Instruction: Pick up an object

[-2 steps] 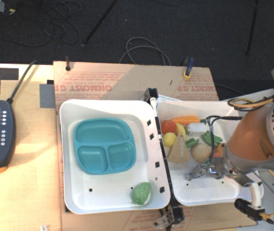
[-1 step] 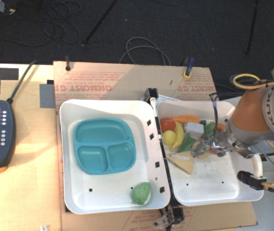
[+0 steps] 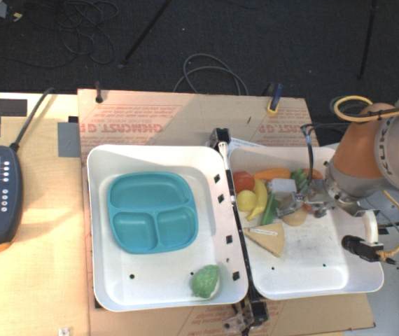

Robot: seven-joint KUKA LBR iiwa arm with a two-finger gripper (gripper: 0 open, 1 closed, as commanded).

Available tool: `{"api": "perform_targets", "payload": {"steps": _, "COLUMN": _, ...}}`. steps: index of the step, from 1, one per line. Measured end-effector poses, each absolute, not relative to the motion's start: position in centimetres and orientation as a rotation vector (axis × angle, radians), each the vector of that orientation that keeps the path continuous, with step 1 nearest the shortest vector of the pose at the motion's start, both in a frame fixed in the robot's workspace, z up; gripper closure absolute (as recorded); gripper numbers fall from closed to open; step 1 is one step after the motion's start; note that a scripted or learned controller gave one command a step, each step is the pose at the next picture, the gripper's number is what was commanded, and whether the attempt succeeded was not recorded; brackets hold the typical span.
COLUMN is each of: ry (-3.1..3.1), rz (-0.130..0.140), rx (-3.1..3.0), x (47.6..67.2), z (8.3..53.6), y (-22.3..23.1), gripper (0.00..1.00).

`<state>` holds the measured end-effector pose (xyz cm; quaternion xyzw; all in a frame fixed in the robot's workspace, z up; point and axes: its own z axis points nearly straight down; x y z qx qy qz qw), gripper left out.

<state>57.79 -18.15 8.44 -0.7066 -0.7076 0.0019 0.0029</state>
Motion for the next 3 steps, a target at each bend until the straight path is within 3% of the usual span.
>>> {"api": "perform_targets", "payload": {"steps": 1, "ry": -2.219, "rz": 0.003, "rx": -2.213, "x": 53.7, "z": 8.7, "y": -12.8, "gripper": 0.00}}
{"api": "perform_targets", "payload": {"steps": 2, "ry": -2.222, "rz": 0.003, "rx": -2.218, "x": 58.4, "z": 8.7, "y": -12.4, "gripper": 0.00}}
{"api": "perform_targets", "payload": {"steps": 3, "ry": -2.220, "rz": 0.003, "rx": -2.219, "x": 61.3, "z": 8.7, "y": -12.6, "gripper": 0.00}}
